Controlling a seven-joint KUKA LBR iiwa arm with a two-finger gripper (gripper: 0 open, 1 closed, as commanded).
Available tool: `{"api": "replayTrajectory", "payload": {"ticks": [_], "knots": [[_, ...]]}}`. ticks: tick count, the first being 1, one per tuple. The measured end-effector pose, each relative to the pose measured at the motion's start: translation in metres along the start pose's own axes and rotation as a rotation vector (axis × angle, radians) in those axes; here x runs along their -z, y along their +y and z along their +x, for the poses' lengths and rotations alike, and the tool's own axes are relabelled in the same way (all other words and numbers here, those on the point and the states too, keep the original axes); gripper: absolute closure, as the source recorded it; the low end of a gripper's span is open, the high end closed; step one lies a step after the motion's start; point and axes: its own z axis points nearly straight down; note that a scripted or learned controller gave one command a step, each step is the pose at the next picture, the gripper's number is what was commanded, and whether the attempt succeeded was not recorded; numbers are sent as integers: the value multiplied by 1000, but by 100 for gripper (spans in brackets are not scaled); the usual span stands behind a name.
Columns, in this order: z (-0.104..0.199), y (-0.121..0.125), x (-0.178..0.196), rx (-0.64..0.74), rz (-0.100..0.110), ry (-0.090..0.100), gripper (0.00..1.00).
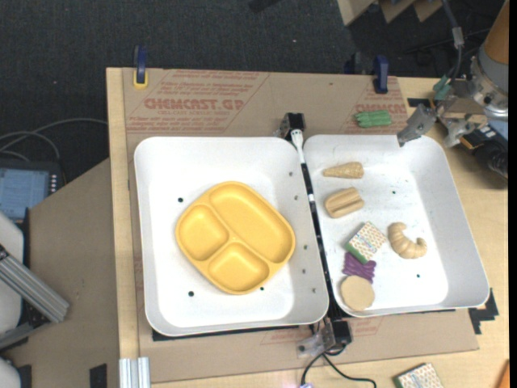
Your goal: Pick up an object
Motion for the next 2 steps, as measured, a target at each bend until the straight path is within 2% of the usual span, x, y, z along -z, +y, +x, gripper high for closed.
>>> {"api": "replayTrajectory", "payload": {"ticks": [1, 2], "knots": [[-19, -8, -117, -3, 11, 2, 0], [-24, -83, -199, -7, -1, 2, 0]]}}
